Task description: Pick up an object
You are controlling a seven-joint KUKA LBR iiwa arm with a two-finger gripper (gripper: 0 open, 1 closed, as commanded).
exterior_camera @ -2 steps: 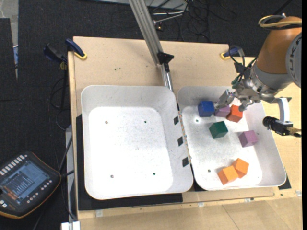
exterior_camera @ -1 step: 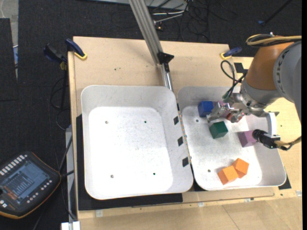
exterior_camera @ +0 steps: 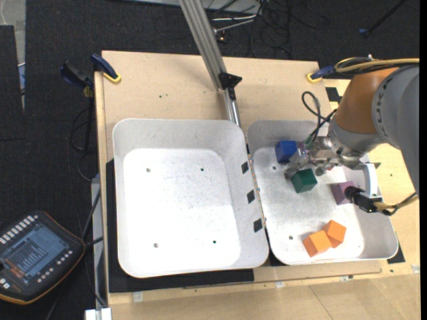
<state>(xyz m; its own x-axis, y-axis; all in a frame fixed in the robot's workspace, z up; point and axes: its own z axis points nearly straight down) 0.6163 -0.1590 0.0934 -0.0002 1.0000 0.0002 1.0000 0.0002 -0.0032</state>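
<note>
Nearest the camera, at the bench's front left corner, a handheld control pendant [exterior_camera: 32,255] lies off the board. Behind it comes the biggest thing on the bench, the left bin [exterior_camera: 179,195], then the right bin [exterior_camera: 380,242], which carries all the blocks.

Over the right bin's back half hangs the arm [exterior_camera: 380,109], its gripper [exterior_camera: 303,167] low above a dark green cube [exterior_camera: 305,180] that sits near the bin's middle, toward the left wall. Whether the cube is between the fingers or merely beneath them I cannot tell, nor how far apart they stand.

Going down in size, two orange blocks [exterior_camera: 325,237] rest touching each other near the bin's front edge, a blue cube [exterior_camera: 285,151] sits just behind the gripper toward the back left corner, and a purple block [exterior_camera: 341,193] lies near the right wall, partly hidden by the wrist.

Judging by looks, the green cube is a light, rigid block with flat, fairly smooth faces, not fragile. It should take a firm pinch across two opposite side faces, centred, since an off-centre hold on smooth faces could let it twist or slip out.
</note>
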